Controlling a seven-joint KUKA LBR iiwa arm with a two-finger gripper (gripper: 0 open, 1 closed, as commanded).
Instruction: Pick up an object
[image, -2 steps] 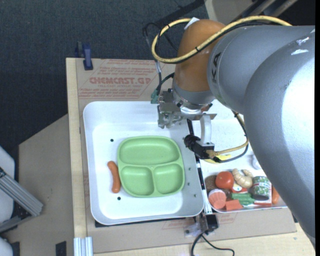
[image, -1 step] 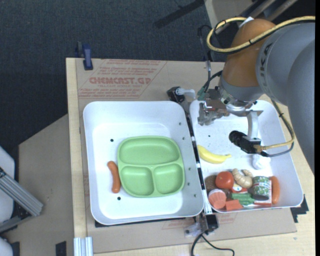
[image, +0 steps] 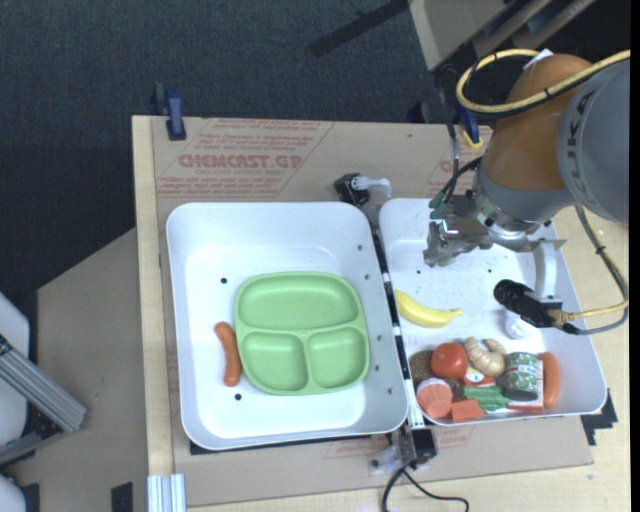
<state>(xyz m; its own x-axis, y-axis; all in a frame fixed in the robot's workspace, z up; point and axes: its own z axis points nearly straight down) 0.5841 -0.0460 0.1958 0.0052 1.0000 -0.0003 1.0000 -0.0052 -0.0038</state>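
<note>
Near corner, right bin: a heap of small plastic toy foods (image: 482, 378) is crowded against the near wall of the shallow white right bin (image: 592, 398), touching one another. I judge them hard to take singly.
Left bin: a orange-red toy sausage (image: 230, 353) lies just beside the green three-compartment plastic plate (image: 300, 332) on the floor of the shallow white left bin (image: 200, 250), across the divide from me.
Middle, right bin: the yellow plastic banana (image: 425, 312) lies flat and alone on bare floor, apart from the heap. That is why I count it the easiest thing to pick up.
My hand (image: 443, 248): it hangs over the far part of the right bin, beyond the banana and not touching it. I cannot tell whether it is open or closed, and I see nothing in it.
Far: the brown cardboard-topped table (image: 250, 160) carries both bins.
</note>
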